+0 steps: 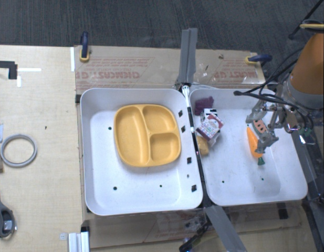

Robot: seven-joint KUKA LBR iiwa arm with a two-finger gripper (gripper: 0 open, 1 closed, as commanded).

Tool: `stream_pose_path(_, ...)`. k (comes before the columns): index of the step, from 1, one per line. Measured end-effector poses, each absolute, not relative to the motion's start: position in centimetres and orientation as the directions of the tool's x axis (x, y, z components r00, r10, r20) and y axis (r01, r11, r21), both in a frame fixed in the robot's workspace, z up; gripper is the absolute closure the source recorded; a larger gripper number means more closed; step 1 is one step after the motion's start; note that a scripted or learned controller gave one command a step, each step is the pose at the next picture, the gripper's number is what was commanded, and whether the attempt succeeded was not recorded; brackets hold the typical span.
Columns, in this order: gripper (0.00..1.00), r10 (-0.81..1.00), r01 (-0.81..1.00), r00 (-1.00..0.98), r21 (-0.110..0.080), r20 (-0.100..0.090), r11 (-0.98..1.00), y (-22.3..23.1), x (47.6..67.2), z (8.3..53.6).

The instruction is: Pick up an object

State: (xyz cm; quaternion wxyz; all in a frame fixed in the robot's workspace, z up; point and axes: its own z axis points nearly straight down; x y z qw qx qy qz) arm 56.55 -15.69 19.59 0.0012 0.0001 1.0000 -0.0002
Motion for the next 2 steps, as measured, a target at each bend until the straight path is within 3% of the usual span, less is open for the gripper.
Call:
stream_pose_path(1,0.00,-0.034,-0.034,-0.999,-0.001,-0.004,0.999,-20.1,58.3,9.3)
stream_pose_path(2,0.00,0.315,0.315,-0.949,0.000,-0.007,0.949,-22.2,64.2,12.8)
